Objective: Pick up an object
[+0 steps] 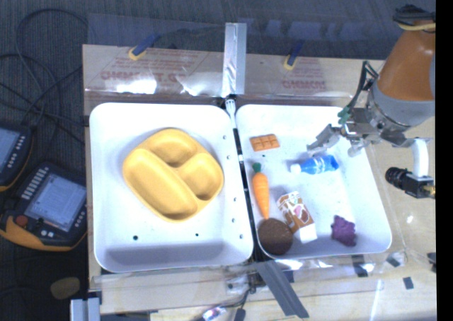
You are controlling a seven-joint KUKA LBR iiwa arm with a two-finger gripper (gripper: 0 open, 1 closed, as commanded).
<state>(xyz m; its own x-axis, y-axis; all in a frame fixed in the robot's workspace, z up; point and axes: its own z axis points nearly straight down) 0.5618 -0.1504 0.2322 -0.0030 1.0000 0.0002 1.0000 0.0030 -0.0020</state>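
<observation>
Overhead view of the two-bin bench. We see the left bin [113, 242] holding a yellow sectioned tray [173, 171], which rests tilted across the bin floor and takes up most of it, so the loose pickable items all lie in the right bin [375, 199]. There we find an orange waffle-like biscuit [265, 143] near the divider, a carrot [260, 191] lying lengthwise along it, a dark brown round object [274, 235] in the near corner, a small carton [297, 215] leaning just beside it, a purple grape-like cluster [343, 230] towards the near right wall, and a blue-and-white plastic bottle [315, 165] on its side. The items are scattered apart, which we judge leaves room for fingers around each.

The arm enters from the right, and the gripper [338, 134] hangs over the far right part of this bin, just above and beside the bottle. One finger [322, 138] points down-left towards the bottle; we read the jaws as spread apart with nothing between them. We judge the bottle the likeliest target, given how close it lies, and no object is yet lifted.
</observation>
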